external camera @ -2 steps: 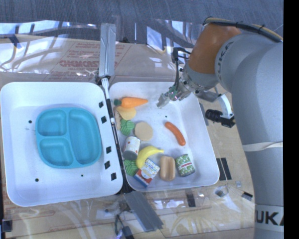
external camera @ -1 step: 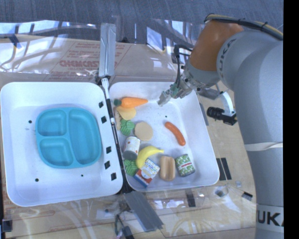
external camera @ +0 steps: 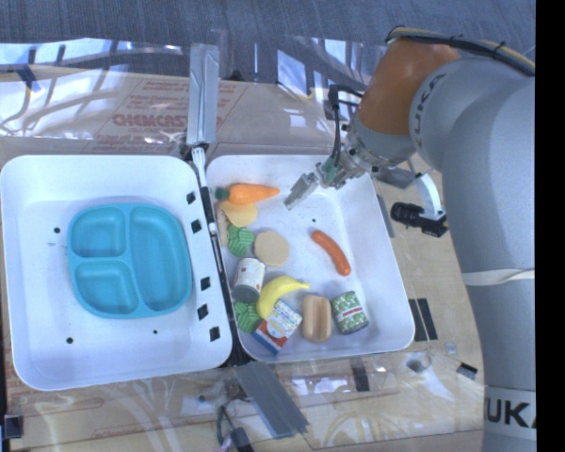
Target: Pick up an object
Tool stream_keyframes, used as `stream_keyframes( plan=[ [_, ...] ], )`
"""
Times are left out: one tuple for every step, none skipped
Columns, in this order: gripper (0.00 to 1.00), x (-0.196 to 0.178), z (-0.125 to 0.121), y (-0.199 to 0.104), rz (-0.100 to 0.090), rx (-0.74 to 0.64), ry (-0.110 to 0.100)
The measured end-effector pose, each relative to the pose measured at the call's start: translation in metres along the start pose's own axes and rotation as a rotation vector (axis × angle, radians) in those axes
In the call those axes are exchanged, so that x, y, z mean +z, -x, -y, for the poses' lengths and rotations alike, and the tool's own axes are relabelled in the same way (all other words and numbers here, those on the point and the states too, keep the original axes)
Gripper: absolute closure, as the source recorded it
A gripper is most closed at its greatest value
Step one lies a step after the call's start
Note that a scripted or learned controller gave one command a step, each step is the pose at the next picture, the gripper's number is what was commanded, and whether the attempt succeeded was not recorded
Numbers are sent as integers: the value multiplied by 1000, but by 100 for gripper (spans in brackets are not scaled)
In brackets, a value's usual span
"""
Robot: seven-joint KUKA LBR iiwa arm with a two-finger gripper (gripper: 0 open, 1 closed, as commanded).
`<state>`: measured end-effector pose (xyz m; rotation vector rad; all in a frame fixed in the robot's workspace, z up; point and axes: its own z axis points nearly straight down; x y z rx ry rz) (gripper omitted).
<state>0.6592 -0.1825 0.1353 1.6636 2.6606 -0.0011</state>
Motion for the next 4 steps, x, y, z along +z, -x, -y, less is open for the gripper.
stream_keyframes(
  plan=[
    [0,43,57,2,-4,-160,-2],
    [100,31,56,2,-3,-164,-1],
    [100,-82,26,-6,0,121,1],
    [100,-82,-2,-74,-6,139,-4]
  ],
)
